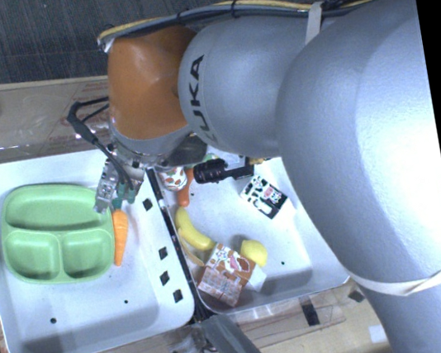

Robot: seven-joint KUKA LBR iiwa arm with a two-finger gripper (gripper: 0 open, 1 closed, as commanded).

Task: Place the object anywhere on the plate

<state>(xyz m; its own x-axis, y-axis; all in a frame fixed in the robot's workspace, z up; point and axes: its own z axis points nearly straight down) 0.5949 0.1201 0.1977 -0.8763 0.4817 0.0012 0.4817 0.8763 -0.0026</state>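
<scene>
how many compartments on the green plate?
3. On the green plate: one long compartment at the top, two smaller below, left and right. Gripper slightly overlaps its right edge.

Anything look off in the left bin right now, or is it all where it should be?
One thing: the carrot lies on the floor of the left bin, right against the right rim of the green plate rather than on it. The gripper sits just above the carrot's top end. Nothing looks spilled or damaged.
</scene>
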